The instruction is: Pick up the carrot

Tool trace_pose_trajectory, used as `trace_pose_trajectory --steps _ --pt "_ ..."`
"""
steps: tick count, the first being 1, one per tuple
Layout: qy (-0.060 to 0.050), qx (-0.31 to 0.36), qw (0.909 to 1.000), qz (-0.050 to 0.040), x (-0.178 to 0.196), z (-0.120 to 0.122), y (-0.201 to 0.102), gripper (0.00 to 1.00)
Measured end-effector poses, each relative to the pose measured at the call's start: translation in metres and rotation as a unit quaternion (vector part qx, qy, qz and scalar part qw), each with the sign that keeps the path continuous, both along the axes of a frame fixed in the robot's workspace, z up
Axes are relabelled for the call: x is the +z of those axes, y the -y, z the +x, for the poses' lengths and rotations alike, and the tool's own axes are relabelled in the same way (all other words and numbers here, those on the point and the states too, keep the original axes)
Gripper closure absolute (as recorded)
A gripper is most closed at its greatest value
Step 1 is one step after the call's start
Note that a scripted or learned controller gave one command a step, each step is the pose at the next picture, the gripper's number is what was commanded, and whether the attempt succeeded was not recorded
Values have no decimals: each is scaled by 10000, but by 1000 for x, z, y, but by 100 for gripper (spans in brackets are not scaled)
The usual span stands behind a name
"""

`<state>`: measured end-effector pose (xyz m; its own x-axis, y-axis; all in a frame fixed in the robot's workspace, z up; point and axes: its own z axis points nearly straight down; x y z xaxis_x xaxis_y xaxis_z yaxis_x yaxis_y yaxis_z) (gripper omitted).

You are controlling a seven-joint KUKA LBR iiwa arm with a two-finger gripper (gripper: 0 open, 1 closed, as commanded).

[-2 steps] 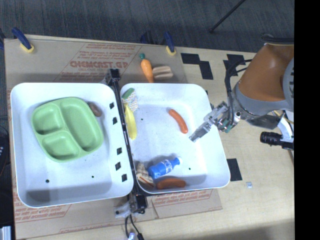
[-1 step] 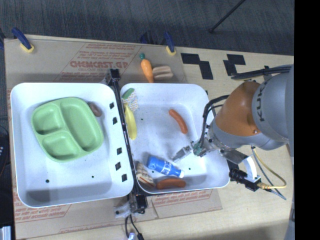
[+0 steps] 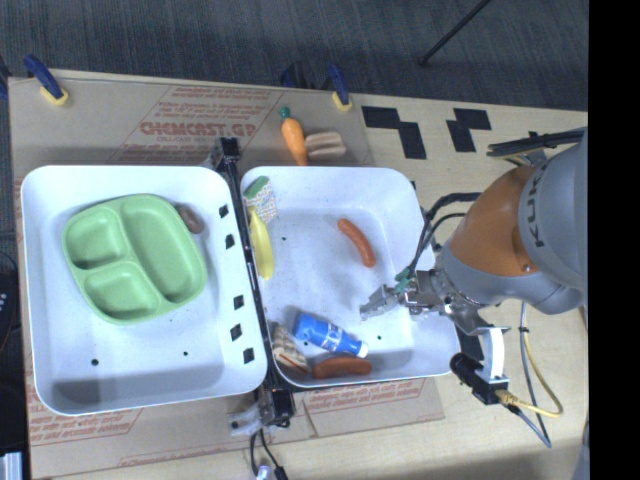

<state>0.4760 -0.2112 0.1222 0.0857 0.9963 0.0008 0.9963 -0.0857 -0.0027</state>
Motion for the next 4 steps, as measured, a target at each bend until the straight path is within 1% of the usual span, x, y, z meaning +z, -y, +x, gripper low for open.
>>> trace_pose_trajectory --steps 1,2,3,4 --pt "-5 -65 10000 6 47 46 -95 0" --pt "-12 -59 10000 -1 -32 91 -100 0" --pt "-12 -2032 9791 -2 -31 113 -117 0" --pt "-37 -1995 9799 6 -21 113 -118 100"
